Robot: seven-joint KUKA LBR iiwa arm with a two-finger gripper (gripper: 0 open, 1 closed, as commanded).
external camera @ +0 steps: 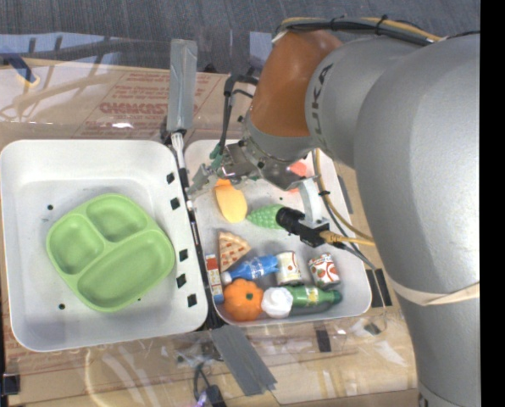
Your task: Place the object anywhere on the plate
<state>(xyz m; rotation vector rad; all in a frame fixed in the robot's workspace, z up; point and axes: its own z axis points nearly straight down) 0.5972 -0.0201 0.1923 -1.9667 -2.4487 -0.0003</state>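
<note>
You have the green plate [110,249] sitting bare in the left bin [32,168], so nothing has been delivered yet and the whole carry across is left to do. Your gripper [227,170] is down in the right bin [358,299], near its far end, just above a yellow object [230,201], probably the one to move; you cannot tell from here how wide it stands or whether it has hold of anything. The pizza slice [232,249], orange pumpkin [242,300] and bottles lie nearer the front
</note>
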